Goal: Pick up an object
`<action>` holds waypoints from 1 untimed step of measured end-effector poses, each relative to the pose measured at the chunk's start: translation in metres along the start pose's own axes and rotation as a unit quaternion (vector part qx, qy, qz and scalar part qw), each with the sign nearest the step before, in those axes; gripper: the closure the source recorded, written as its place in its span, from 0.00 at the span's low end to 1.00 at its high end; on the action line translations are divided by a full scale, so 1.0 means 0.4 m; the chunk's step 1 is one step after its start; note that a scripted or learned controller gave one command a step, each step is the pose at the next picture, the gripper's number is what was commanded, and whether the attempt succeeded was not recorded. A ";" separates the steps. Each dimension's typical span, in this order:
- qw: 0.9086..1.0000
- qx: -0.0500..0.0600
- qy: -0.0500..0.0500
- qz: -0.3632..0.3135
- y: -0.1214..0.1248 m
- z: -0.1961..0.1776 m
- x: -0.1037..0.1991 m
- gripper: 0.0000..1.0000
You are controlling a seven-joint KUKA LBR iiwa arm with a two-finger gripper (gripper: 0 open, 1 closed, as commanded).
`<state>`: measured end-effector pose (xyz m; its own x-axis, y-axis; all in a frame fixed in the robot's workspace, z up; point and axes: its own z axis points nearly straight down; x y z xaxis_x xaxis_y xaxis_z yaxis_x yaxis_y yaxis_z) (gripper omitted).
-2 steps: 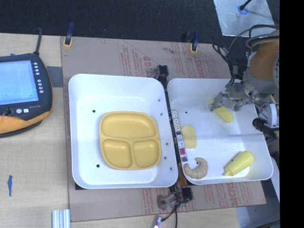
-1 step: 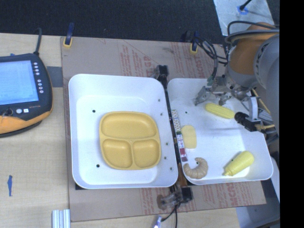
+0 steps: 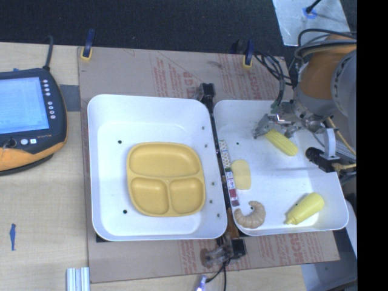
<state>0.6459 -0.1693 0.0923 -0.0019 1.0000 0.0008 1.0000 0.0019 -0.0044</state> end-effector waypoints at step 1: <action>1.000 0.000 0.000 -0.001 0.001 -0.026 0.000 1.00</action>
<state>0.6463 -0.1695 0.1029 -0.0037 1.0000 0.0014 1.0000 0.0037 -0.0054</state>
